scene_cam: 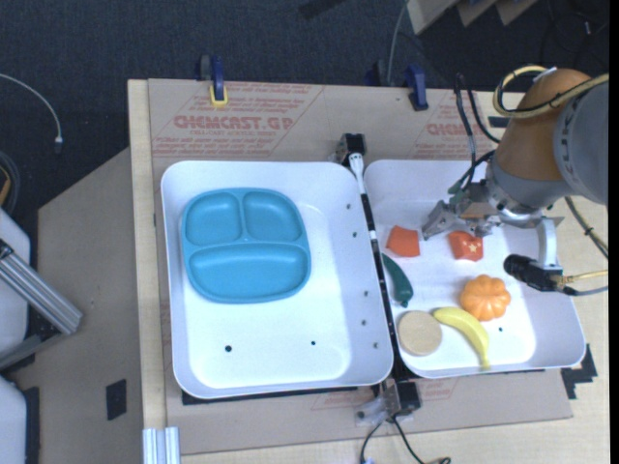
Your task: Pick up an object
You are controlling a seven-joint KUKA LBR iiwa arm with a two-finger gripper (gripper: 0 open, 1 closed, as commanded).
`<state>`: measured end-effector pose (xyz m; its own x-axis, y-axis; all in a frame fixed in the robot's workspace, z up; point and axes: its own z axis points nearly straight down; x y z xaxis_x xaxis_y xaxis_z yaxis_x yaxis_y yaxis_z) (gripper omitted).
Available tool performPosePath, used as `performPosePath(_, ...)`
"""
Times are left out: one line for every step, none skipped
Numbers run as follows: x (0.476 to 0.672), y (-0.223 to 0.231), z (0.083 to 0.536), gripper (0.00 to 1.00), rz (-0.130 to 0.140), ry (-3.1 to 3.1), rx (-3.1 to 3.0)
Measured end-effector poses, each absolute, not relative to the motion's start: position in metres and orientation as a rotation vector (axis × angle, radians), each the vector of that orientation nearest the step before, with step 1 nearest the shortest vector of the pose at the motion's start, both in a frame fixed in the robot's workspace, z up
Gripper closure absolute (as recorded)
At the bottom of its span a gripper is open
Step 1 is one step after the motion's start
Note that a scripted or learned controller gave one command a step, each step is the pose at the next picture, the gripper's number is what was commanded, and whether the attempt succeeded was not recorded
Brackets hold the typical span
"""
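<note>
Hovering near the right bin's (551,356) far wall, pincer (462,218).

Glossy white plastic is seen in both bins (271,370), smooth matt blue plastic in the divided plate (247,245), brown printed cardboard on the worktop (290,114).

The desk (290,114) carries two shallow white bins side by side, touching: the left bin (276,356) and the right bin (542,341). Two blue clamps (215,73) grip its far edge.
</note>
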<state>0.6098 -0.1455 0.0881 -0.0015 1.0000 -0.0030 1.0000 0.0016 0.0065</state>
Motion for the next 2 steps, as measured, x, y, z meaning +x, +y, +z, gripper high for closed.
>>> performPosePath(0.608,-0.145,0.098,1.00,0.002,2.219,2.219)
performPosePath(0.607,-0.148,0.161,1.00,0.003,2.219,2.218)
